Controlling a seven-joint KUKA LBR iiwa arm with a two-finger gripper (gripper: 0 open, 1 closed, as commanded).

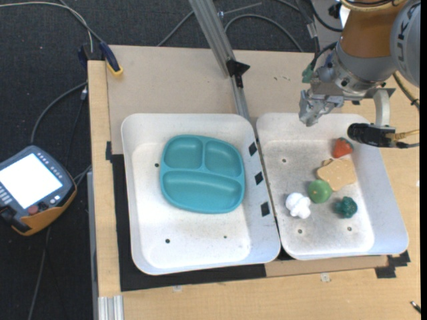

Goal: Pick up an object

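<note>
Tan bench on dark carpet, cables trailing. Gripper over right bin's far-left corner, jaws look pressed together, nothing between. Toy foods clustered mid-bin: white piece, green ball. Arm lettering partly cut off

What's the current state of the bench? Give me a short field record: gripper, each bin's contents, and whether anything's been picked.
gripper: over the far edge of the right bin, nothing seen between its fingers
left bin: holds a teal divided plate
right bin: holds five small items
items: orange-red piece, tan flat piece, green ball, white piece, dark green piece
closest pair: tan flat piece and green ball, close together, contact unclear
pick status: not yet done, all items lie in the bin
</note>
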